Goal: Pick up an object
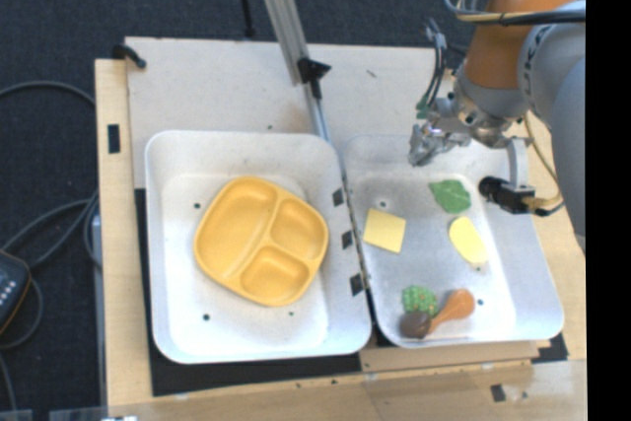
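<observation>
My gripper [424,151] hangs over the far edge of the right bin [386,175], with nothing visible between its fingers. Just below and right of it lies a green leaf-shaped piece [451,195]. A yellow square slice [385,231] rests near the bin's left side. A pale yellow oblong piece [467,241] lies toward the right. At the bin's near edge sit a green broccoli piece [418,298] and an orange-brown drumstick [442,312].
The left bin [177,315] holds a yellow divided plate [260,239]. A slanted metal post [281,5] rises behind the bins, its foot near where they meet. Bare bench shows behind both bins.
</observation>
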Motion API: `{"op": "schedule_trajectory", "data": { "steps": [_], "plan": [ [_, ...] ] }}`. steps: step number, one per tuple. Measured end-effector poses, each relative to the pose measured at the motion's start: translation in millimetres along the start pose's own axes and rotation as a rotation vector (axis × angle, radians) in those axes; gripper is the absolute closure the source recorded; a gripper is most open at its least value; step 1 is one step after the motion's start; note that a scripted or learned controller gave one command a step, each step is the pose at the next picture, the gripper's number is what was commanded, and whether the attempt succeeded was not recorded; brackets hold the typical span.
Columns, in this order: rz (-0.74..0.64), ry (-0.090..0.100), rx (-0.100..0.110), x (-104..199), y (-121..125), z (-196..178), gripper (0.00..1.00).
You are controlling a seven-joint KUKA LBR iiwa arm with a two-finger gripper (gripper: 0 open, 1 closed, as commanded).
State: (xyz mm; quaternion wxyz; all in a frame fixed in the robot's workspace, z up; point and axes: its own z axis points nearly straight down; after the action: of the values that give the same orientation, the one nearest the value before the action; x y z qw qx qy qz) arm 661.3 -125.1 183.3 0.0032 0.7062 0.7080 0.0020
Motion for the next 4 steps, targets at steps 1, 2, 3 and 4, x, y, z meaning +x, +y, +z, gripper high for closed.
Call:
{"op": "schedule_trajectory", "data": {
  "steps": [1, 2, 3, 4],
  "plan": [
    [-0.001, 0.0, 0.001, -2, 2, -46, 1.0],
    [-0.002, 0.002, 0.008, 48, -21, -40, 1.0],
    [-0.004, 0.003, 0.006, 97, -41, -55, 1.0],
    [-0.003, 0.003, 0.008, 136, -72, -52, 1.0]
  ]
}}
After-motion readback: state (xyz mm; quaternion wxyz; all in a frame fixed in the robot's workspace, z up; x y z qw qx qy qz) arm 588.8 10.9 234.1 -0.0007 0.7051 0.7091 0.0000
